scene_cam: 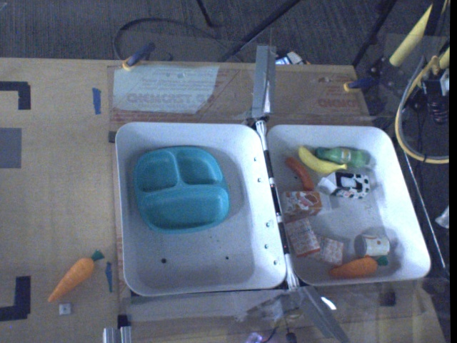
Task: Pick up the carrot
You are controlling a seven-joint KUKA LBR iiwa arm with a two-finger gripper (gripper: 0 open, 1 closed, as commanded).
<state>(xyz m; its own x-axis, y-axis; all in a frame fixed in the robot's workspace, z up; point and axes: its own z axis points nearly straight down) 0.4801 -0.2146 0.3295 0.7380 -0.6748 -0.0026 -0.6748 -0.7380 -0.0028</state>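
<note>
Orange and tapering, one carrot (355,267) is lying in the right bin (400,206), close to that bin's near wall, with its green top pointing right. A small can (373,245) is sitting just above it, tipped on its side, and a small packet (331,250) is resting just to the can's left. A second carrot (71,277) is lying outside the bins on the tan bench (50,191), well left of the left bin (200,259), its thin end pointing toward the near left corner.

Further along the right bin's left side, two printed cartons are lying flat, one (301,204) above the other (303,236). Toward the far wall a banana (319,163) is lying across the bin, touching a green bottle (343,155) that is lying on its side. A red-orange sausage-like piece (300,172) is lying slantwise just left of the banana. A black-and-white carton (353,184) is lying just below the bottle.

A teal plate (182,188) with three compartments is sitting in the far half of the left bin, apart from the walls.

How the jaws are standing cannot be told.
</note>
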